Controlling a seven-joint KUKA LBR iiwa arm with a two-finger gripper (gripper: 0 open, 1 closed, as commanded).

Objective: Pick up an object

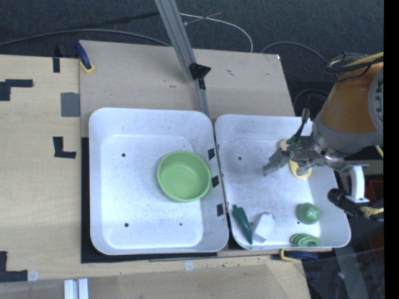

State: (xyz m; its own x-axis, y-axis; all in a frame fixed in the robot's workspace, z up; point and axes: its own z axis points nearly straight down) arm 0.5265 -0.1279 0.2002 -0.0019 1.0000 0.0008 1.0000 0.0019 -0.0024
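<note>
Over the right bin (249, 136), my end effector (274, 164) hangs, finger spread impossible to tell; the green ball (307, 213) lies toward five o'clock, near.

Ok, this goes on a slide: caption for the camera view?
Arm's hand over the right bin; green bowl in the left bin.

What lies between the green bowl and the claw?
In the camera view, the raised rims where the two white bins meet lie between the green bowl and the claw. After them comes only bare floor of the right bin.
</note>
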